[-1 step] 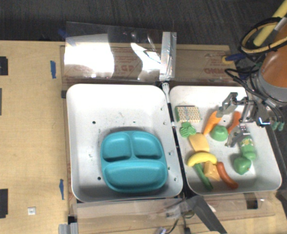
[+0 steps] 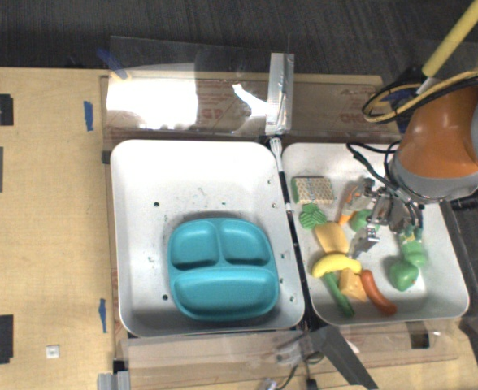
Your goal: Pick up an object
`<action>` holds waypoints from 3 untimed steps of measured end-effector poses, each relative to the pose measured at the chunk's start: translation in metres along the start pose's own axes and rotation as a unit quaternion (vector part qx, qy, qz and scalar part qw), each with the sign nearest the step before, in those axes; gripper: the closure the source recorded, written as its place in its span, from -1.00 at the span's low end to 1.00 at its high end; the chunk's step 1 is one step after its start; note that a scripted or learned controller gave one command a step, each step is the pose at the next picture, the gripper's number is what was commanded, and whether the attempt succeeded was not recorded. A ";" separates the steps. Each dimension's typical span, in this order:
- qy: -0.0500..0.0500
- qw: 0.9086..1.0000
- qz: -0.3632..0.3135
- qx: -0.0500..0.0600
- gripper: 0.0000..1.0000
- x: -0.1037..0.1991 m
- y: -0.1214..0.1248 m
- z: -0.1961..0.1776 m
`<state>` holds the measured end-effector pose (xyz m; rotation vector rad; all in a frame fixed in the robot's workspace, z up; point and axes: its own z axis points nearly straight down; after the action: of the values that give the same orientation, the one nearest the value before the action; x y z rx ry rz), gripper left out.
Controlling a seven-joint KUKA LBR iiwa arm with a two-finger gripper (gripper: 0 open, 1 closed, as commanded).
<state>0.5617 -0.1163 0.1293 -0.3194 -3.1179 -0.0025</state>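
Two white bins (image 2: pixel 133 169) sit side by side on a tan desk (image 2: pixel 36 218), dark floor (image 2: pixel 223 6) behind. Left holds a teal tray (image 2: pixel 221 268). The pincer (image 2: pixel 379 222) hangs over toy food (image 2: pixel 336 265) in the right; whether it is apart or together, I cannot tell.

Two bins sit side by side on a bench. The left bin (image 2: pixel 133 177) holds a divided tray (image 2: pixel 221 268) toward its front. The right bin (image 2: pixel 450 291) holds a cluster of toy foods (image 2: pixel 349 270), with the gripper (image 2: pixel 377 222) low among them.
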 end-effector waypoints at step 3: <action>-0.010 1.000 0.024 0.000 -1.00 -0.081 -0.016 0.041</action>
<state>0.6373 -0.1486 0.0880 -0.3963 -3.1288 0.0014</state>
